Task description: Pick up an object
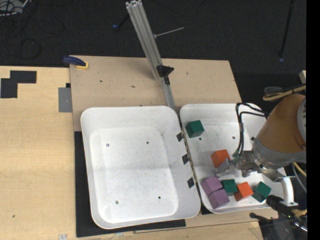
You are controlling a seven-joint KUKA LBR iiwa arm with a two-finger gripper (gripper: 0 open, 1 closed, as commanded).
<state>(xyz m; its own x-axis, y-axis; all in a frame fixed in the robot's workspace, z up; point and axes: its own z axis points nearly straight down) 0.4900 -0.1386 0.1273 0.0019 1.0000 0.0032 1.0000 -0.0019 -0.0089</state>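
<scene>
Beyond my bins, a slanted aluminium rail (pixel 148 39) leans across the tan tabletop (pixel 120 81). A blue-and-yellow clamp (pixel 75 61) sits at its far-left corner; black cables (pixel 17 14) trail behind.

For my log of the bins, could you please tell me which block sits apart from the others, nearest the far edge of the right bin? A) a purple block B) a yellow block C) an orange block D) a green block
D: the green block lies alone near the far end of the right bin, while the rest cluster at the near end.
</scene>
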